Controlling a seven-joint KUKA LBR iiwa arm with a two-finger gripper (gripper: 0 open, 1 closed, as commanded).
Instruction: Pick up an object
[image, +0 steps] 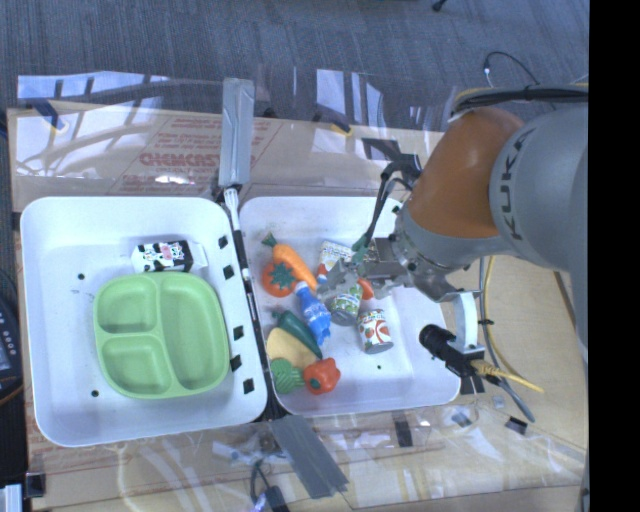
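Note:
The right bin (420, 385) holds a heap of toy food: an orange carrot (284, 268), a blue bottle (314, 314), a silvery can (346, 304), a red-labelled can (375, 331), a dark green vegetable (297, 330), a yellow piece (284, 347) and a red pepper (321, 375). My gripper (352, 276) hangs low over the middle of this heap, just above the silvery can and right of the carrot. A white packet (334, 252) lies partly under it.
The left bin (50, 250) carries a green divided plate (160, 332) and a small black-and-white box (163, 256) behind it. A grey divider (235, 150) runs between the bins. The arm's bulky grey and orange body (480, 190) covers the right bin's far right corner.

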